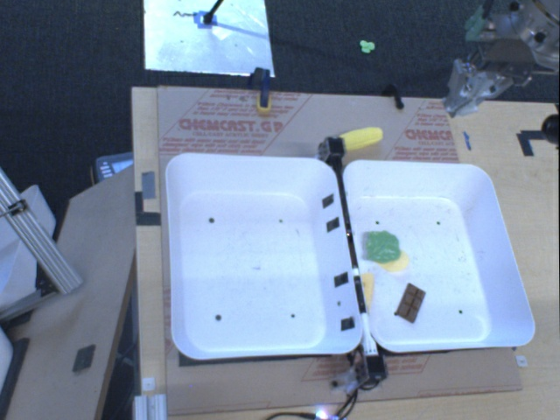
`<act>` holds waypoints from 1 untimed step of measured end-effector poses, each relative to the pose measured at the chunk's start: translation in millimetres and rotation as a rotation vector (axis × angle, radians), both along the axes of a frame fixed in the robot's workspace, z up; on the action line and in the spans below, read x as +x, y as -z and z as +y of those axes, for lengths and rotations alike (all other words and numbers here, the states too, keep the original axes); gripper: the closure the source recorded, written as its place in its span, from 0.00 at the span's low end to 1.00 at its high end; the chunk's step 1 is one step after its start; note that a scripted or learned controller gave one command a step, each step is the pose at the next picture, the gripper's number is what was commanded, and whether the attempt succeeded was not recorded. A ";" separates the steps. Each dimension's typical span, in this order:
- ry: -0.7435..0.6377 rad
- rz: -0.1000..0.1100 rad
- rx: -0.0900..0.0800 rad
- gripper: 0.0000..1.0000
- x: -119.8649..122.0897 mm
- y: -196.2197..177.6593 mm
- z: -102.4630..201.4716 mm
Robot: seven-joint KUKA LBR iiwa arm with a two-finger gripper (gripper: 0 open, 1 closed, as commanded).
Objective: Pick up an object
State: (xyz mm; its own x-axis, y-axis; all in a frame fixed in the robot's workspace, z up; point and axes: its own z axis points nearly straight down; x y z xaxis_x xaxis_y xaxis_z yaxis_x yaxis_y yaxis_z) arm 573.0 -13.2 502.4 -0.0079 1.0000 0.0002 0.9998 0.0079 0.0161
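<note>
In the right bin (472, 191), a green object (381, 245) lies on a yellow piece (394, 262), a brown chocolate-like block (409, 302) nearer. Gripper (464, 90) hovers beyond the far right corner; finger state cannot be determined.

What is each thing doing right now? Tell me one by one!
Gripper: up above the bench at the back right, over no bin, holding nothing I can see.
Green thing: lying flat in the right bin, on top of a yellow piece.
Brown block: lying flat in the right bin, apart from the green thing.
Yellow-handled tool: lying on the bench behind the bins.
</note>
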 end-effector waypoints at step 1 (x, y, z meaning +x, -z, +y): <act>-0.002 0.029 0.001 1.00 -79.2 110.7 52.4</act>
State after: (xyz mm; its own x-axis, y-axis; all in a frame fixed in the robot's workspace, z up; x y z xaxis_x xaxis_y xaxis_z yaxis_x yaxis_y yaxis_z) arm 493.8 39.2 391.7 -0.0096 1.0000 0.0016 0.9999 0.0096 -0.0125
